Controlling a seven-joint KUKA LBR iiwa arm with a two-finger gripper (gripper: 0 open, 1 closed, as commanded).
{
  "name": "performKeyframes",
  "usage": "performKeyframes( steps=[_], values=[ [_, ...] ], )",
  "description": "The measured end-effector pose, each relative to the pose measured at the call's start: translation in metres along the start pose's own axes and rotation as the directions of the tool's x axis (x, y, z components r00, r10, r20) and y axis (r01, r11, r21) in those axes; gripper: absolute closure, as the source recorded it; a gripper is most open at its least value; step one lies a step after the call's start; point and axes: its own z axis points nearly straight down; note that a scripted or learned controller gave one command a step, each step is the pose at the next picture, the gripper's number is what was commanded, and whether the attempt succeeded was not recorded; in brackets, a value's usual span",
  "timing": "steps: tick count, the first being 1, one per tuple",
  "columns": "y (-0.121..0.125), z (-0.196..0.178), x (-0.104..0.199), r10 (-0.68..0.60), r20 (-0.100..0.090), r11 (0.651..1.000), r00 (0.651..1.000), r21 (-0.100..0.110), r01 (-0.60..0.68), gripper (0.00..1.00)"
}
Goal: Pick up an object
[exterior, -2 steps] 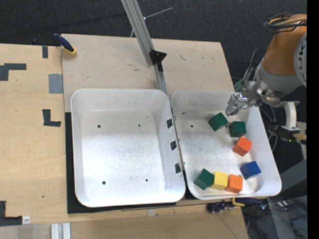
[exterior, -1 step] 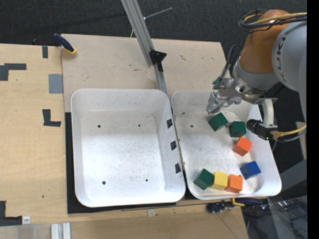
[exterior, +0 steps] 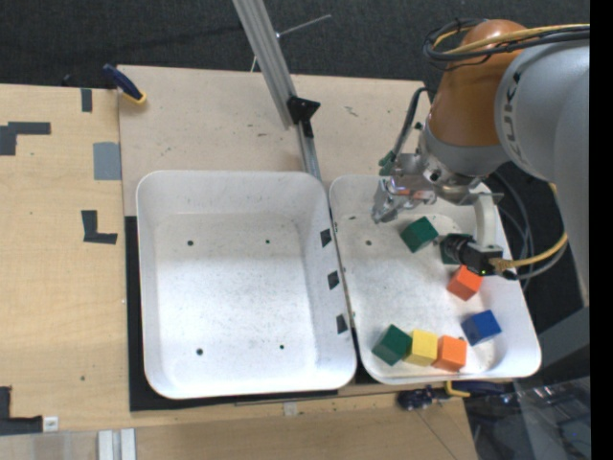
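My gripper (exterior: 387, 209) hangs over the far part of the right bin (exterior: 383, 276), its fingers pointing down with nothing seen between them. A dark green block (exterior: 419, 234) lies just to its right and a little nearer. An orange block (exterior: 465, 283) and a blue block (exterior: 481, 326) sit along the bin's right side. At the near edge a green block (exterior: 392, 344), a yellow block (exterior: 422, 346) and another orange block (exterior: 450, 352) stand in a row.
The left bin (exterior: 235, 286) sits beside the right one, with black clips along the shared rim. A slanted metal rail (exterior: 273, 56) runs down from the top to the bins' far junction. A blue and yellow tool (exterior: 124, 82) lies at the far left.
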Motion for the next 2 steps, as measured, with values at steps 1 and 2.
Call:
performKeyframes(
  steps=[1,2],
  values=[
    [0.002,-0.011,0.053,-0.001,0.0,1.0,1.0,-0.001,0.001,1.0],
    [0.0,-0.018,0.105,-0.001,0.0,1.0,1.0,0.0,0.001,1.0]
  ],
)
